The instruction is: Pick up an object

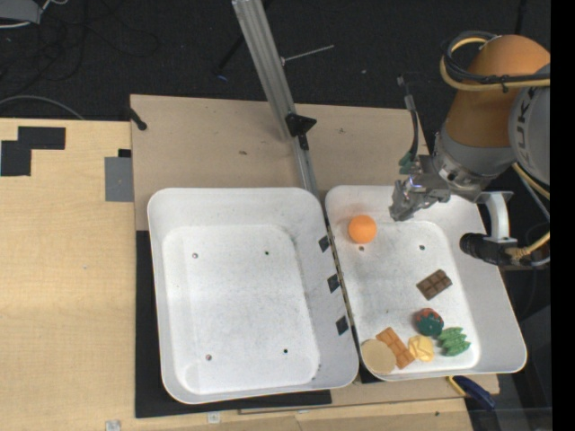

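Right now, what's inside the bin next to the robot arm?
The right bin holds an orange ball, a brown chocolate piece, and toy foods clustered at its near edge. The gripper hangs over the far end, hiding whatever lies beneath it.

Toys sitting in the right bin

An orange ball [362,229] is sitting alone near the top. A brown block [434,284] is lying lower down, and more small toys [420,339] are crowding the bottom corner.
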`<state>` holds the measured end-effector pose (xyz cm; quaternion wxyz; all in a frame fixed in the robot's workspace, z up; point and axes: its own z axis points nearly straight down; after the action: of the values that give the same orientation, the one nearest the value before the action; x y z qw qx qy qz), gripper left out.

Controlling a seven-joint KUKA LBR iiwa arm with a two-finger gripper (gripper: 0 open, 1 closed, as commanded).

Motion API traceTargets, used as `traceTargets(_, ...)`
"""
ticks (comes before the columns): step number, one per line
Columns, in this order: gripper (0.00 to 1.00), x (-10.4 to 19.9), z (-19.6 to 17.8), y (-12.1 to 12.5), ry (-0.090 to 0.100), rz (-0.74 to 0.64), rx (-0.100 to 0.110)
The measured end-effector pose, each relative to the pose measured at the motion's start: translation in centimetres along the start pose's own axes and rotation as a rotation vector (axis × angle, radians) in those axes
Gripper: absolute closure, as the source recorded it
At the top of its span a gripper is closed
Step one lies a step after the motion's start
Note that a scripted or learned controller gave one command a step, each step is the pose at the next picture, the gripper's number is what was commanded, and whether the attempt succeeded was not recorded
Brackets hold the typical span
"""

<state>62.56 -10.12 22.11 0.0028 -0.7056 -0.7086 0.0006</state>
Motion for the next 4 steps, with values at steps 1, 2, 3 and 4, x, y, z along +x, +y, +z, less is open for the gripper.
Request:
traceTargets(1,1.00,5.3,-0.9,-2.2,0.000,0.000,0.000)
traceTargets(2,1.00,9.4,-1.0,-3.2,-0.001,0.000,0.000)
traceTargets(3,1.00,13.8,-0.1,-5.0,-0.001,0.001,0.002)
traceTargets(4,1.00,18.4,-0.8,-6.9,-0.001,0.001,0.002)
